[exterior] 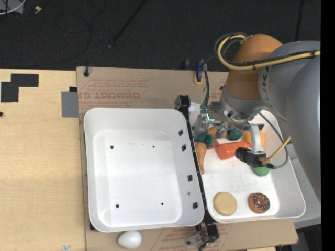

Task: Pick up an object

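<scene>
I am low over the far end of the right bin [293, 203], my fingers [205, 125] down among the toy food near the orange carrot [200, 151] and the red piece [228, 150]. Whether they are clenched or released I cannot tell. Nothing is lifted yet; grasp and raise remain.

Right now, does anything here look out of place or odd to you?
Yes: a white egg-shaped object lies outside both bins, on the bench just below the left bin, while the other items sit in the right bin.
</scene>
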Robot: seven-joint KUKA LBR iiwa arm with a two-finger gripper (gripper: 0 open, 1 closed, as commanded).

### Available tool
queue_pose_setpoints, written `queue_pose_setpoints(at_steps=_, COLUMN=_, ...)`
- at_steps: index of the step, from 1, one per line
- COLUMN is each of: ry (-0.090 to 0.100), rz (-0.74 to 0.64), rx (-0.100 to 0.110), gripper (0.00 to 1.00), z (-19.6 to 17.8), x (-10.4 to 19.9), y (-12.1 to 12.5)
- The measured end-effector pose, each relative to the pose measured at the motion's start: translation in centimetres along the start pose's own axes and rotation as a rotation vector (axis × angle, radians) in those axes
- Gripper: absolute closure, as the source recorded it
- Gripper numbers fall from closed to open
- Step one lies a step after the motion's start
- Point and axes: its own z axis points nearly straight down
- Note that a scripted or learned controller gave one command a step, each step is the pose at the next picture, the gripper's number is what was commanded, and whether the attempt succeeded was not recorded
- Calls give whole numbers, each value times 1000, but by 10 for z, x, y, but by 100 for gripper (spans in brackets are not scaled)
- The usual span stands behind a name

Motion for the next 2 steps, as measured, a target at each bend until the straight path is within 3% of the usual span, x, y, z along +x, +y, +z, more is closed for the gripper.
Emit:
queue_pose_setpoints(at_steps=1, ry=-2, rz=6, rx=-1, gripper=0, z=38, x=-61, y=30)
queue_pose_setpoints(at_steps=2, ry=2, rz=6, rx=-1, gripper=0, z=60, x=-117, y=11)
